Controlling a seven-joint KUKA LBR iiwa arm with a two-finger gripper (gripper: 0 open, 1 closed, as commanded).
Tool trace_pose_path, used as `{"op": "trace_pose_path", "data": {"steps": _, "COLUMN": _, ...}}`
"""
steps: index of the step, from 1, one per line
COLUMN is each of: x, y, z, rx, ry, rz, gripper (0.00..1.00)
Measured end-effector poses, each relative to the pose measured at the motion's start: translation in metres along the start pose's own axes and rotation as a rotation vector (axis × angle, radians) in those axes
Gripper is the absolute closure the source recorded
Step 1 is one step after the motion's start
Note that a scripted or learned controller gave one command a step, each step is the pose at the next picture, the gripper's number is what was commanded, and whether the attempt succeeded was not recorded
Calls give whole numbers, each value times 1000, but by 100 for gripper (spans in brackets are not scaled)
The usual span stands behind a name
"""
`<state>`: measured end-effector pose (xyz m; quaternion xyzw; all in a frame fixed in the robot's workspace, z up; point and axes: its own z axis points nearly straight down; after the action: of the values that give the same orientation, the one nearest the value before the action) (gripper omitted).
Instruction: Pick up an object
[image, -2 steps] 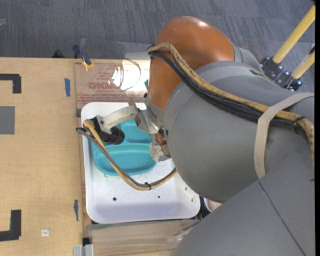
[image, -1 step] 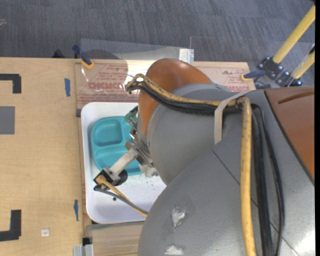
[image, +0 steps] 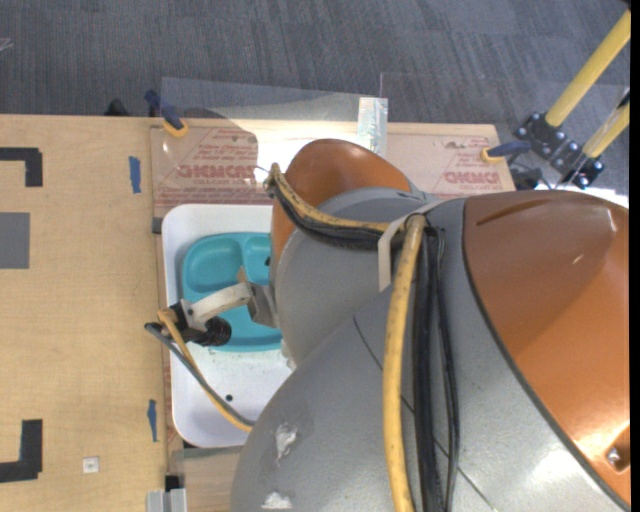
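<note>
The turquoise plastic moulded dish (image: 215, 265) lies in the shallow white bin (image: 200, 405), toward its 12 o'clock end and at 9 o'clock from the grey arm (image: 340, 340). The arm's bulk hides the jaws, so I cannot tell whether they are open or shut. A sound grasp would likely take the dish's raised rim squarely. The bin sits on a pale brown worktop (image: 80, 300), with grey carpet (image: 300, 40) at 12 o'clock.

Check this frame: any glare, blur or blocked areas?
Camera view: bright glare on the plastic sheet behind the bin; the arm, close to the lens, hides much of the bin; the teal tray reads sharp.
</note>
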<state>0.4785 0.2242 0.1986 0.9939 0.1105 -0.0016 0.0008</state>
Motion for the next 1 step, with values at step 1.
{"op": "trace_pose_path", "data": {"steps": 1, "x": 1, "y": -1, "z": -120, "rx": 1, "ry": 6, "rz": -484, "gripper": 100}}
